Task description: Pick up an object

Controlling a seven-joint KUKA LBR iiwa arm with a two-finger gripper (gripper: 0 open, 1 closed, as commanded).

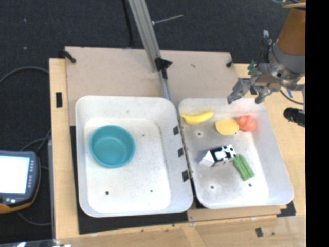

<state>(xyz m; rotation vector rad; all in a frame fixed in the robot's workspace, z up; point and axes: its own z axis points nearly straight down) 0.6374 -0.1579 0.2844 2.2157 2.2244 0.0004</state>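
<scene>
The grey two-finger gripper hangs over the far edge of the right-hand shallow white bin, its fingers spread apart with nothing between them. No object has been lifted yet.

All likely targets lie in that right-hand bin. A small orange-red rounded toy fruit sits nearest the gripper, just below it, touching or almost touching a yellow lemon-shaped piece on its left. A yellow plastic banana lies further left, close to the bin's inner wall. Toward the near side rests a black-and-white carton-like block, with a green stick-shaped piece just beside it.

The red fruit is probably light, hollow plastic: stiff enough to pinch but smooth and rounded, so it could squirt out of a loose grip. Closing across its widest middle would be safest, though the neighbouring lemon leaves little room for a finger on that side; approaching along the other axis looks wiser.

A round teal plastic bowl stands well apart in the left-hand bin.

The arm's upper part is cut off at the frame's edge, the fingertips are small and blurred, and the markings on the carton cannot be read.
</scene>
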